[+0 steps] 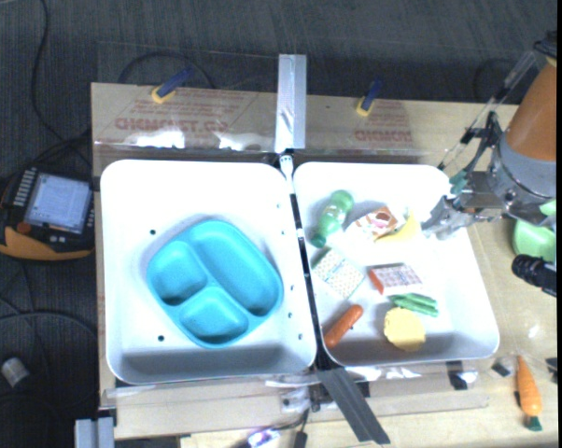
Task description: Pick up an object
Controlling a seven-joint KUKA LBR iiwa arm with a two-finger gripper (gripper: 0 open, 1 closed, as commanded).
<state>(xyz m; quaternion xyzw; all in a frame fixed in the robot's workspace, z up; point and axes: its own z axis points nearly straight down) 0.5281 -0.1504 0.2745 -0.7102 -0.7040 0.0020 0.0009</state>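
Hovering over the right bin [468, 278], gripper [442, 220] at its far right rim; finger state impossible to tell. Lying just left of the gripper, yellow banana [399, 231]; further left, green bottle [332, 215].

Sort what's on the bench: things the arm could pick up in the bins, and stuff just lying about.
For the job, right bin: green bottle, orange sausage, yellow block, green pod, small packets, and the hand.

Lying about: blue tray in the left bin, carrot, handheld pendant.
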